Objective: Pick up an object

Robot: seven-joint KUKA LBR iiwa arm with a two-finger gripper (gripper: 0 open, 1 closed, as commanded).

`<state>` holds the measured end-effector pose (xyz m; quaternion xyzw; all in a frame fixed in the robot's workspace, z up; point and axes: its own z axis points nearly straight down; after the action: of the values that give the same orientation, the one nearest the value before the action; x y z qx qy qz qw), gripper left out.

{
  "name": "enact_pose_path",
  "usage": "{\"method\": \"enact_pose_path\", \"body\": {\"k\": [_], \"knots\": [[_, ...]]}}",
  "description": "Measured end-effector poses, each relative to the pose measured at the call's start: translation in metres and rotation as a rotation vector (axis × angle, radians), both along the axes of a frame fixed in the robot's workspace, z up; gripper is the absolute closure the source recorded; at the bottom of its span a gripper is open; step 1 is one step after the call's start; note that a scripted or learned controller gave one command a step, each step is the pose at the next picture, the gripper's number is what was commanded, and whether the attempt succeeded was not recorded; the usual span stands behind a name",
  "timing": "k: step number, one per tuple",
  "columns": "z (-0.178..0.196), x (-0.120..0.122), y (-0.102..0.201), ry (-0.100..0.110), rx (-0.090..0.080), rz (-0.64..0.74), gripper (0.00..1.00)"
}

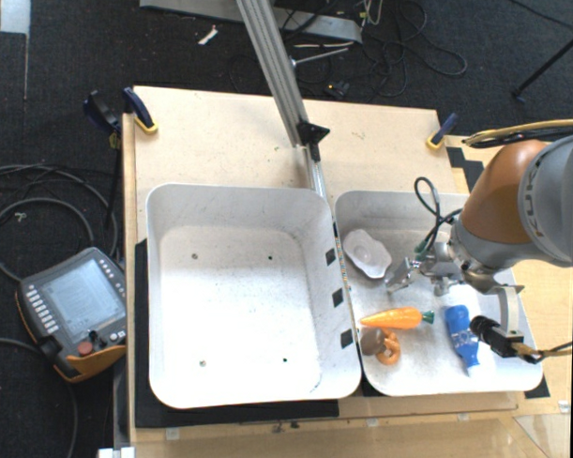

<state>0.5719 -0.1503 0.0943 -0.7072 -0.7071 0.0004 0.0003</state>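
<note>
Orange toy carrot lay flat in the right bin, near its left wall, green stub pointing right. Judged light, stiff plastic, smooth and tapered; likely to slip if pinched at the tip, so best taken across the thick middle. Just below it sat a small orange-brown piece; to the right, a blue bottle-like object; above, a pale white lump. Gripper hovered over the bin's middle, above the carrot and apart from it; jaws too blurred to tell spread or closed. Left bin white, speckled, shallow. Pale wooden tabletop beneath; dark carpet and a teach pendant at left.
</note>
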Motion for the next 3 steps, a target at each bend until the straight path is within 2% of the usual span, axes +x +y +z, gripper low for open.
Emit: {"method": "enact_pose_path", "body": {"k": [1, 3], "knots": [[0.011, 0.001, 0.000, -0.002, 0.000, 0.000, 1.00], [0.107, 0.005, 0.002, -0.006, -0.001, 0.003, 1.00]]}}
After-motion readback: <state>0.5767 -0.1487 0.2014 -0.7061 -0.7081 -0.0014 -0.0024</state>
